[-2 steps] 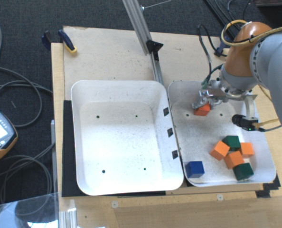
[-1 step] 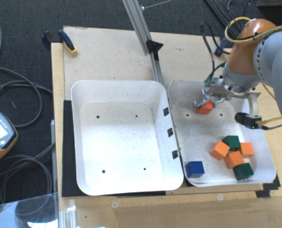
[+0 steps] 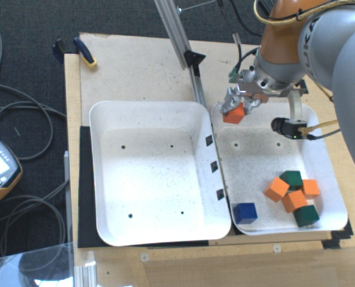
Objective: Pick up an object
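The gripper point(image 3: 237, 104) hangs over the far left corner of the right bin point(image 3: 327, 178), its fingers closed around an orange-red block point(image 3: 233, 115) that sits lifted between them. In that bin's near right corner, at about five o'clock from the gripper, lies a cluster of three orange cubes point(image 3: 294, 194) and two dark green cubes point(image 3: 306, 215). A blue cube point(image 3: 245, 212) rests alone at the near left corner. The left bin point(image 3: 106, 130) lies at nine o'clock.
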{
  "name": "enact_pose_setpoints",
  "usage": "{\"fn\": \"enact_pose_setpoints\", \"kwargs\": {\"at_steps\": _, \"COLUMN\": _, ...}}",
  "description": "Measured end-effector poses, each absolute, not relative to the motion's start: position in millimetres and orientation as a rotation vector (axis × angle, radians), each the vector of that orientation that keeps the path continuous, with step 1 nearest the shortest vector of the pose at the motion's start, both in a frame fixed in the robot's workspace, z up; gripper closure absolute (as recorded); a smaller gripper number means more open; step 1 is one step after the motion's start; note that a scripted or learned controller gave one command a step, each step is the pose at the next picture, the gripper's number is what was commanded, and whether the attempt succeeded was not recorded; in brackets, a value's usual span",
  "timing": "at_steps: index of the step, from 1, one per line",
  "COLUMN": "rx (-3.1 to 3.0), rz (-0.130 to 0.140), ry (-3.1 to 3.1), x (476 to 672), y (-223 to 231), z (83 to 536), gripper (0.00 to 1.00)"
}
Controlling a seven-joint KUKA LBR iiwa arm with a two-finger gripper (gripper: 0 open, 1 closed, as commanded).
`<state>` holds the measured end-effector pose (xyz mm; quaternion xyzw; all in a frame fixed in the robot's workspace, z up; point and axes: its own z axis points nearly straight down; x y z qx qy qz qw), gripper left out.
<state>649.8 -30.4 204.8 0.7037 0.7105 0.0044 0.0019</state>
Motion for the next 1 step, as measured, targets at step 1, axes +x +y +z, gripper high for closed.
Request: {"fn": "enact_pose_setpoints", "kwargs": {"at_steps": 1, "rx": 2.218, "rz": -0.001, "ry": 2.234, "x": 610.4, "y": 31.9, "z": 199.5, "gripper": 1.00}}
